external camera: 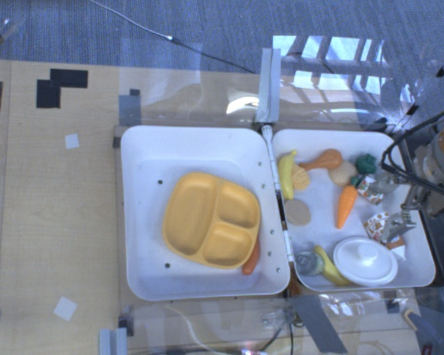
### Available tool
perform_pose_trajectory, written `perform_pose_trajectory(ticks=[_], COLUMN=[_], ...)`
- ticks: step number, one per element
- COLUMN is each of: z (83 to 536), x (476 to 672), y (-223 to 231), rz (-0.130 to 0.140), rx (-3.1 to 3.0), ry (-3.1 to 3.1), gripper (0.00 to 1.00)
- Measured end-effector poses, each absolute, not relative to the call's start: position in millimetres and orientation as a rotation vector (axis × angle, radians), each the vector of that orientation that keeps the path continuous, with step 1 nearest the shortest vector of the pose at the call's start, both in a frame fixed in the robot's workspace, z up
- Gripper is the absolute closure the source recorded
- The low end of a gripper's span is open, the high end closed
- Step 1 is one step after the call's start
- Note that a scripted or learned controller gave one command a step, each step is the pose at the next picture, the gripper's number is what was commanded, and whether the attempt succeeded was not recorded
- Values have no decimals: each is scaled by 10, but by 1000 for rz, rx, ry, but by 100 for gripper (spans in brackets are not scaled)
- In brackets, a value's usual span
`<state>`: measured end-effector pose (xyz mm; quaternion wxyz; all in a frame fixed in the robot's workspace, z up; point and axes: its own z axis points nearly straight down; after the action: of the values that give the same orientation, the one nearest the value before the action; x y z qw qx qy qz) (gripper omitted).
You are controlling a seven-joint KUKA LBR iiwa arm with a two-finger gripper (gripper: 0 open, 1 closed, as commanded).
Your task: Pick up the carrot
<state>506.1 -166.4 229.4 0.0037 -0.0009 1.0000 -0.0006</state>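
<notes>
Left bin (144, 198) has a yellow divided plate (211, 219) sitting in it at a bit of an angle, plus a small reddish sausage-looking thing (251, 259) touching the plate's lower right edge. Right bin (422, 272) is way busier: a banana (286, 174) along the left wall, a chicken drumstick (324, 160) near the top, a tan round disc (297, 213) in the middle, a white lidded bowl (365, 260) at the bottom with a second banana (327, 266) just beside it. Light wood table (52, 220) underneath.
</notes>
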Motion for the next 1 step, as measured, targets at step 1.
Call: perform_pose_trajectory(ticks=[1], z=[995], x=[5476], y=[-1395], rz=[3], rx=[434], ry=[3110], gripper=[0])
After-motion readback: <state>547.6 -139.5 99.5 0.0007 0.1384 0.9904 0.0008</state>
